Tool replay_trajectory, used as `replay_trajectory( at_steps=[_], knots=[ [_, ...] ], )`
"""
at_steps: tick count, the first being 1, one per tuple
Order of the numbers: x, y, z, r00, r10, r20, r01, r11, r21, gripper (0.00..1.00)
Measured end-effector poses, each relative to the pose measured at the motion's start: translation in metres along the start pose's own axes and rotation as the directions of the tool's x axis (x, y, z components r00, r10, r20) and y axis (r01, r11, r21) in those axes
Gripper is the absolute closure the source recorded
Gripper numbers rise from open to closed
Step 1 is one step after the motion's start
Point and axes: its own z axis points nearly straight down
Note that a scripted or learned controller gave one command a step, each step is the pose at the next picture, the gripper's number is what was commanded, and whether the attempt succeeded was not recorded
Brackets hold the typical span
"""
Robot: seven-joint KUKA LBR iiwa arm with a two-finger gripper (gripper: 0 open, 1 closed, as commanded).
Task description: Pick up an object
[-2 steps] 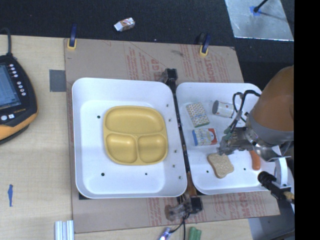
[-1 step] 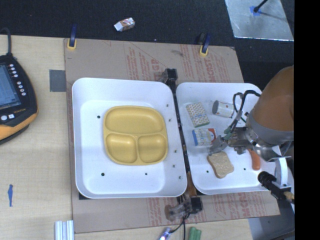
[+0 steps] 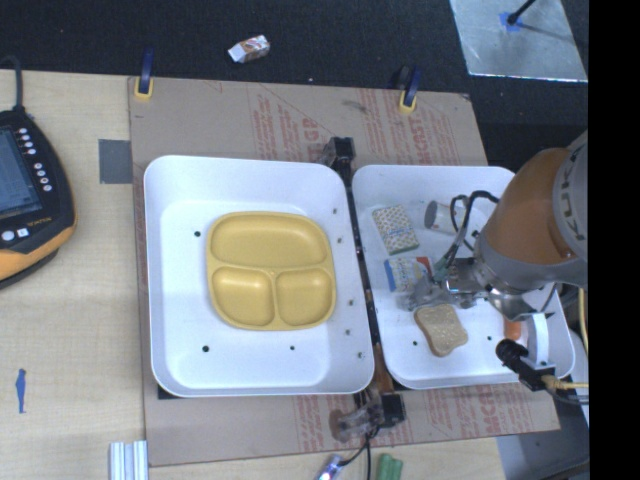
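Over the right bin, the arm is reached in from the right, its claw lowered just above a tan sponge; its grip cannot be told.

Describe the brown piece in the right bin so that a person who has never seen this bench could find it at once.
Look at the right white bin, the one the grey and orange arm reaches into. Near its front edge, just below the claw, lies a tan sponge-like piece. Its speckled brown surface sets it apart from the patterned packets lying farther back.
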Motion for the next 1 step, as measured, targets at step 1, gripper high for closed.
replay_trajectory(
  at_steps=[1],
  knots=[
    [-0.019,0.0656,-0.0884,1.0,0.003,0.0,-0.003,1.0,-0.005,0.0]
  ],
)
